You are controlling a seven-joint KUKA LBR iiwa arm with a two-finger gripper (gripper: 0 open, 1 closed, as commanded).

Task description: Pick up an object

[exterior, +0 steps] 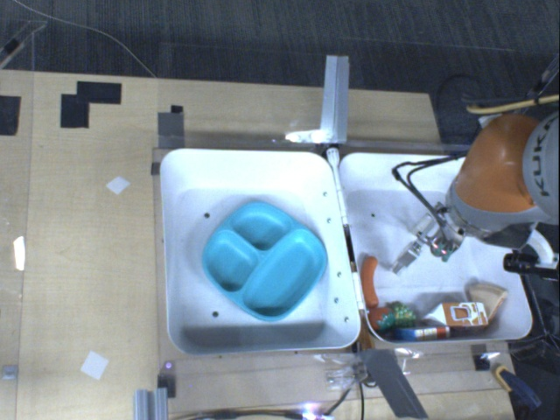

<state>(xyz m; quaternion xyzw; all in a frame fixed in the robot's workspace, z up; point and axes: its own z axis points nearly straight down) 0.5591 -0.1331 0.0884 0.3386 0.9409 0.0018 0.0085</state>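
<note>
The orange sausage (370, 282) lay at the lower left of the right bin (385, 191), against its left wall, above a heap of small toys (404, 318) and a carton (465, 314). The gripper (416, 248) hung just right of it, holding nothing; its spread could not be told. A descent might catch the wall, or nudge the sausage into the heap. The left bin (188, 234) held a blue divided plate (265, 258).

Pale wooden bench (79, 261), dark carpet (262, 16)

blue divided tray (265, 260) | white bins (184, 234) | orange-red sausage (371, 280) | tan wedge (488, 297)
</note>
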